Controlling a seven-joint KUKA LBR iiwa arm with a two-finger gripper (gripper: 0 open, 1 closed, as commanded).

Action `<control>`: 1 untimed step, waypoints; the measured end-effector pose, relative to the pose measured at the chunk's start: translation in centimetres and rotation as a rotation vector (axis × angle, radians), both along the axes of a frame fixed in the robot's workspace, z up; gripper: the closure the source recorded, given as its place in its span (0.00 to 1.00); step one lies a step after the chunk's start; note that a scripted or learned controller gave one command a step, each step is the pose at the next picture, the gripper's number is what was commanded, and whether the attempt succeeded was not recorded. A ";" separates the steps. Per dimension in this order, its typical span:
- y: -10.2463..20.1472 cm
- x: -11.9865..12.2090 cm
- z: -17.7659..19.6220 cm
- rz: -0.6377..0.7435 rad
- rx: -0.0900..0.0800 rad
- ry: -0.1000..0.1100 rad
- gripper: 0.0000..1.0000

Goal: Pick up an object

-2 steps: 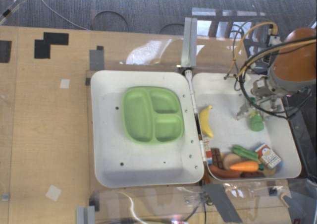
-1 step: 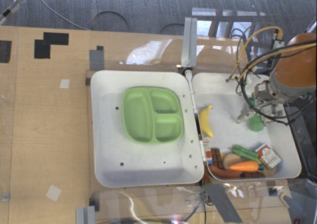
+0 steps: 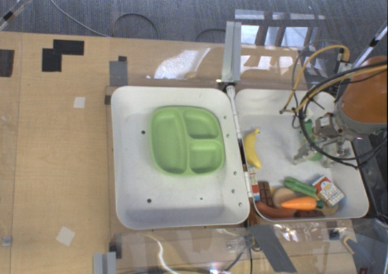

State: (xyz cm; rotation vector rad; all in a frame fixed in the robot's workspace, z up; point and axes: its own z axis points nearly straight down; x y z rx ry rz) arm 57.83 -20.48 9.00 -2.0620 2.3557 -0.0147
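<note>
Currently my gripper point(image 3: 307, 153) hangs low in the right bin point(image 3: 276, 122); whether its jaws are parted or closed I cannot tell. A green piece point(image 3: 308, 129) lies close beside it, the banana point(image 3: 251, 148) farther toward the green tray point(image 3: 185, 139). Best practice, I judge: centre squarely over one isolated object, descend vertically, avoiding the clustered carrot point(image 3: 299, 203).

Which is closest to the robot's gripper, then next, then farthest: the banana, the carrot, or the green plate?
From the gripper:
1. Carrot, just below it in the right bin.
2. Banana, at that bin's left edge.
3. Green plate, in the left bin.
</note>
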 end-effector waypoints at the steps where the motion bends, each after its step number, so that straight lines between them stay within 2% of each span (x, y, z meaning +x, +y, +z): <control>1: -0.2 -8.2 0.2 0.217 -0.008 -0.004 0.00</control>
